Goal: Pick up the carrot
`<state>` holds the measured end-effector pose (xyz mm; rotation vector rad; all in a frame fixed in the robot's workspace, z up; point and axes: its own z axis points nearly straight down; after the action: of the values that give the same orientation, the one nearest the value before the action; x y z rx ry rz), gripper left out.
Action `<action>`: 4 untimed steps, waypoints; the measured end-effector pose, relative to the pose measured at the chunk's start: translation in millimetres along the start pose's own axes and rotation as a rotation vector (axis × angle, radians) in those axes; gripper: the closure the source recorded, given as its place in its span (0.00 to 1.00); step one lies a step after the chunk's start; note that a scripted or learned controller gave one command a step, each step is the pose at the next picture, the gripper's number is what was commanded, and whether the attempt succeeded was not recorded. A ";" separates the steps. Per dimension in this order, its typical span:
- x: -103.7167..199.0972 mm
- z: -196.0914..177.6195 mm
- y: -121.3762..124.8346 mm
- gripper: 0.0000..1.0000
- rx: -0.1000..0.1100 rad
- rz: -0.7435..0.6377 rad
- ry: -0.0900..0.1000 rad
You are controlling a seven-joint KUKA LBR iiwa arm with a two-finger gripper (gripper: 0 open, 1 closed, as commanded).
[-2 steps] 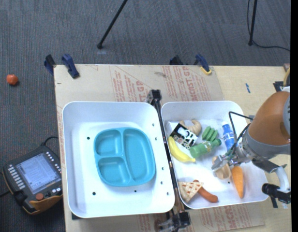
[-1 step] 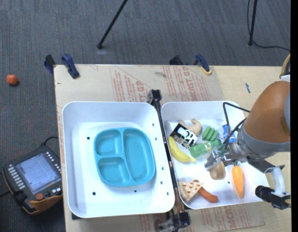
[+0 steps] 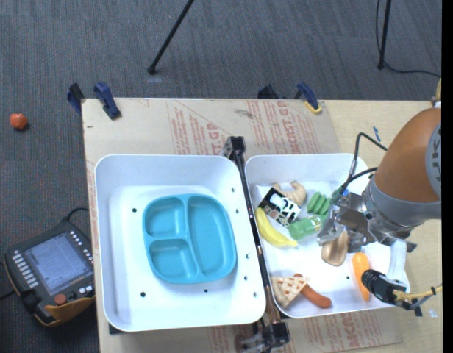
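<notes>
The carrot (image 3: 360, 273), a short orange piece, lies near the right wall of the right bin (image 3: 300, 158), towards its front. My gripper (image 3: 335, 231) hangs over the middle of that bin, up and to the left of the carrot and apart from it. Directly below the gripper lies a tan food piece (image 3: 333, 251). The arm's grey body with its orange band covers the bin's right side.
The right bin also holds a banana (image 3: 273, 231), a black-and-white item (image 3: 279, 206), green pieces (image 3: 318, 204), a pizza slice (image 3: 288, 288) and a red sausage (image 3: 317, 298). A blue divided tray (image 3: 190, 237) sits in the left bin (image 3: 103, 197).
</notes>
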<state>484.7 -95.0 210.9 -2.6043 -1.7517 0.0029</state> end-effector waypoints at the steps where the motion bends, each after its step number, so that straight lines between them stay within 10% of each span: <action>1: -61.7 -17.9 27.7 1.00 -0.002 -0.232 -0.001; 2: -77.3 123.9 21.1 1.00 0.001 -0.195 0.001; 3: 32.4 23.2 -3.5 1.00 -0.002 -0.430 0.001; 4: -30.9 -43.8 3.1 1.00 -0.003 -0.375 -0.001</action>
<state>476.0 -124.8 254.6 -2.2335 -2.2084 0.0008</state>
